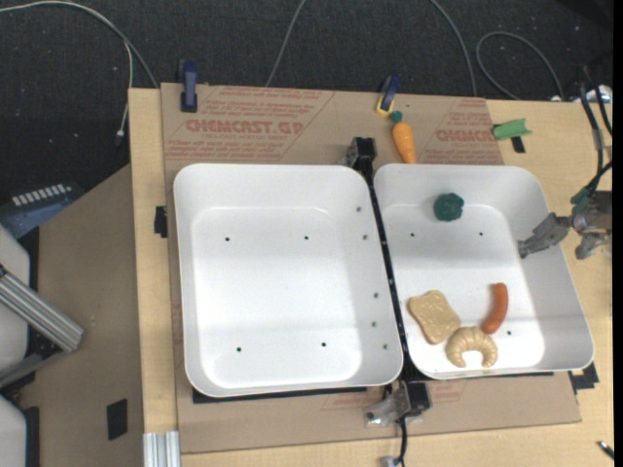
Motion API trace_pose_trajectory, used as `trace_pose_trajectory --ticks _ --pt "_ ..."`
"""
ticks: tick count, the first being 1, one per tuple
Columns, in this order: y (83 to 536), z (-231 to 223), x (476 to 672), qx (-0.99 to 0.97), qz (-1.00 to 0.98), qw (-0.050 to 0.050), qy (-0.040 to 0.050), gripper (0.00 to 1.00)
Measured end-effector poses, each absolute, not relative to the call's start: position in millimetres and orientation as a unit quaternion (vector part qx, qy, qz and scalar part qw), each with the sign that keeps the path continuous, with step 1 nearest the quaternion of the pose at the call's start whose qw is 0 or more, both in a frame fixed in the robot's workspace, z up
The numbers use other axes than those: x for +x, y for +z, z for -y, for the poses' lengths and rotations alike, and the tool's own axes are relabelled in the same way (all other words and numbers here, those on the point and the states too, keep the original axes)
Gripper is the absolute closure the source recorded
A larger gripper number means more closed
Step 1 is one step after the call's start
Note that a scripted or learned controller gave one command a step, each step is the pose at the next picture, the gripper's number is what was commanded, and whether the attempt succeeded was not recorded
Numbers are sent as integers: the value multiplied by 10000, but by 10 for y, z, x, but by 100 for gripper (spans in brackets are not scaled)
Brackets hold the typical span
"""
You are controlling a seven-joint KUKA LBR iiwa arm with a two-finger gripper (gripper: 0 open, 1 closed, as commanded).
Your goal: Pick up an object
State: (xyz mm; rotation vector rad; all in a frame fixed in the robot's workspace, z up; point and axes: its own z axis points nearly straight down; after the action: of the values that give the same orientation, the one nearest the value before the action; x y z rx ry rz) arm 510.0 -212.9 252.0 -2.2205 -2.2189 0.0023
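Note:
The right bin (pixel 545 290) holds a dark green ball (pixel 449 206) near its back, a tan bread slice (pixel 433 315), a croissant (pixel 473 346) and a red sausage (pixel 497 306) toward its front. My gripper (pixel 563 243) hangs over the bin's right rim. Its fingers are spread open, one fingertip (pixel 535 241) pointing into the bin, and nothing lies between them. The sausage is a short way below and left of it; the ball is farther left.
The left bin (pixel 282 280) sits beside the right one, with a black clamp (pixel 362 152) at the rims' back. An orange carrot (pixel 403 140) lies on the cardboard behind the bins. Clips (pixel 511 130) hold the cardboard edge. Cables run at the far right.

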Motion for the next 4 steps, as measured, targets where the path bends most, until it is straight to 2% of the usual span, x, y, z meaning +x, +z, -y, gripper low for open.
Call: trace_pose_trajectory --ticks 1,2,3,4 --pt "2537 2129 5108 -7071 7071 -4 -2 0" --pt "2001 2216 5051 -7074 7068 17 10 0" --pt "1573 2168 5043 -7069 7073 16 7 0" --pt "953 2147 5057 -7071 7071 24 10 0"
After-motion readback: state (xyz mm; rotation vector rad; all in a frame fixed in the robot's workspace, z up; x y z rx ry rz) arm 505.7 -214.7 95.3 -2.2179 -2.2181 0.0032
